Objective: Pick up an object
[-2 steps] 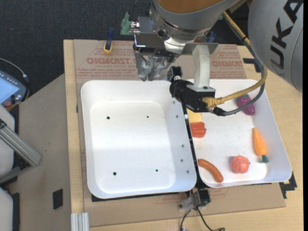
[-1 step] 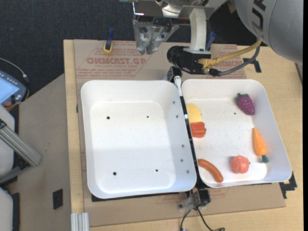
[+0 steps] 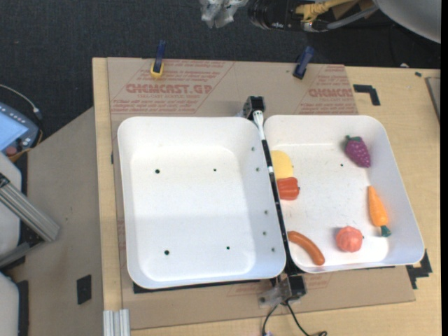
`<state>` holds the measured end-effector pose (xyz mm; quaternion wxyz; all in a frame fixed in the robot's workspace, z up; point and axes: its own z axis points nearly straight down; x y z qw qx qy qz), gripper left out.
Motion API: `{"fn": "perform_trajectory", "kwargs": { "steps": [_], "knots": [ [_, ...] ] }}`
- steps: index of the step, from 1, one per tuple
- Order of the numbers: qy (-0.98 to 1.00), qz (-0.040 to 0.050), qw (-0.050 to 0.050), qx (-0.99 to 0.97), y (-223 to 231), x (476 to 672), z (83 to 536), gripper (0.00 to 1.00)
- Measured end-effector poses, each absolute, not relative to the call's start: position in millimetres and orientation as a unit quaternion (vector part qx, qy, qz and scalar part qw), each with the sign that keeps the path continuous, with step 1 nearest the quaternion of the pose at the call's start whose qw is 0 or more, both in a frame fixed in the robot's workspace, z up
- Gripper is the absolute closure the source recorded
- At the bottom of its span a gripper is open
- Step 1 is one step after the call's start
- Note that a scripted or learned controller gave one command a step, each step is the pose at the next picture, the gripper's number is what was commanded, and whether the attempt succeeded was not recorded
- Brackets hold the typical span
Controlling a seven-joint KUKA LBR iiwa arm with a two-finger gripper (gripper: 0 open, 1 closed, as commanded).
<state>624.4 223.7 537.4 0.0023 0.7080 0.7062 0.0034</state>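
The claw [image 3: 221,7] hangs at the top edge, above the counter [image 3: 210,82] and well apart from both bins; it is blurred, so I cannot tell its state. In the right bin [image 3: 318,135] lie grapes [image 3: 357,151], a carrot [image 3: 378,210], a sausage [image 3: 306,247], a red fruit [image 3: 349,239], and a yellow piece [image 3: 281,164] touching a red piece [image 3: 288,187].
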Motion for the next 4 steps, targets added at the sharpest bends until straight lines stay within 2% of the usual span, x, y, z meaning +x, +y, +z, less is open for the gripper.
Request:
{"fn": "perform_trajectory", "kwargs": {
  "steps": [1, 2, 3, 4],
  "knots": [
    [0.707, -0.0041, -0.002, 0.708, 218, 593.0, 474, 1.00],
    [0.708, 0.0043, 0.001, 0.706, 225, 567.1, 540, 1.00],
    [0.708, -0.0022, -0.001, 0.707, 224, 533.9, 514, 1.00],
    [0.706, 0.0025, 0.002, 0.708, 224, 595.8, 536, 1.00]
  ]
}}
